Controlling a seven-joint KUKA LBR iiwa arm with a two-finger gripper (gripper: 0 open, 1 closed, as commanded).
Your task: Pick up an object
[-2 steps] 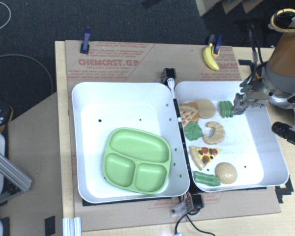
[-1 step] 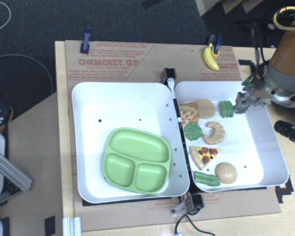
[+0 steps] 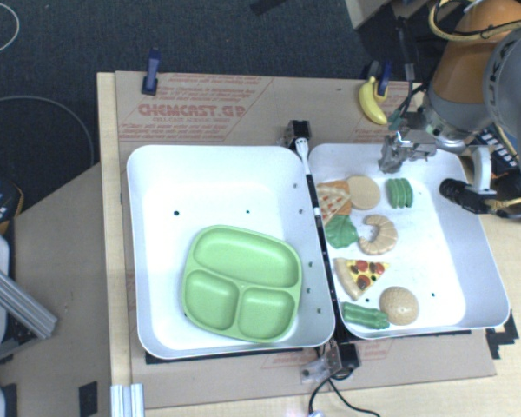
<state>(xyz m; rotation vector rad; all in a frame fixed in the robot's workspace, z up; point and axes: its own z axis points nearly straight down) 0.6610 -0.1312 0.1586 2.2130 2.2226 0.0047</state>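
Observation:
The right bin (image 3: 469, 259) holds several toy foods: a round tan cookie (image 3: 363, 192), a green ridged pickle (image 3: 400, 193), a waffle-like slice (image 3: 333, 201), a green leafy piece (image 3: 339, 232), a croissant (image 3: 379, 234), a pizza slice (image 3: 361, 274), a bread roll (image 3: 399, 304) and a green bean pod (image 3: 366, 317). My gripper (image 3: 394, 158) hangs over the bin's far edge, just above and behind the pickle. Nothing shows between its fingers.
The left bin (image 3: 156, 198) holds a green divided plate (image 3: 241, 282). A yellow banana (image 3: 373, 102) lies on the brown board behind the right bin, beside a blue clamp (image 3: 151, 70). The arm's grey and orange wrist (image 3: 473, 76) looms over the far right corner.

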